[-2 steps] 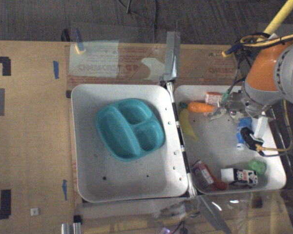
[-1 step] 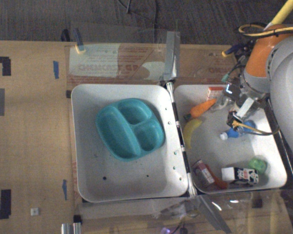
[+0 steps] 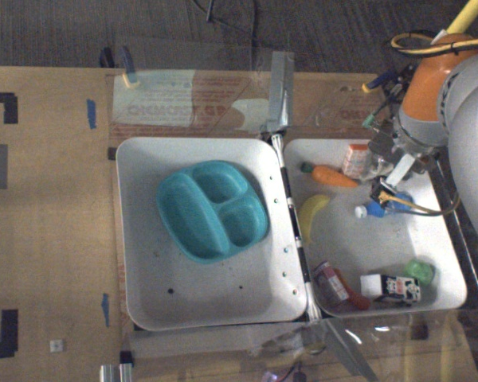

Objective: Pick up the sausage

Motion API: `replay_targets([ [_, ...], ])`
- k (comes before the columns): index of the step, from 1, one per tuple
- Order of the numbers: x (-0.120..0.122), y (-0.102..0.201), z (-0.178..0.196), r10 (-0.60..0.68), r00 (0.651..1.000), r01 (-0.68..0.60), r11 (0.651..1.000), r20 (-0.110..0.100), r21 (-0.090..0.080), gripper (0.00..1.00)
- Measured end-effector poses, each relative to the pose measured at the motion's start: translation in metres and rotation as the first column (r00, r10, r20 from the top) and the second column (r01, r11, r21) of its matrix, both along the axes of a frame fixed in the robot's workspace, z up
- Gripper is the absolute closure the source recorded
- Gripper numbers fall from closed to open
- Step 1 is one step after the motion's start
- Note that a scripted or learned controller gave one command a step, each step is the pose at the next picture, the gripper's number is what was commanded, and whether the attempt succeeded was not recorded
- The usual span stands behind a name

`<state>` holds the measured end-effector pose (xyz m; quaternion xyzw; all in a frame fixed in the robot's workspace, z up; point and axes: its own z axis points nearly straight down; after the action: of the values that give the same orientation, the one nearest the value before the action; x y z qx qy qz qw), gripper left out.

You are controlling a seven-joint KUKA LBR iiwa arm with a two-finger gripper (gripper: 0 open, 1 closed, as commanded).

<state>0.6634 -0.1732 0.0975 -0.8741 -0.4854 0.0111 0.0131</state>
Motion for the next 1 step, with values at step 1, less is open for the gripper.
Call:
replay_targets([
  [1, 0.0044, 0.0259, 0.1253, 0.138, 0.99, -0.137, 0.99, 0.036, -0.014, 1.0],
])
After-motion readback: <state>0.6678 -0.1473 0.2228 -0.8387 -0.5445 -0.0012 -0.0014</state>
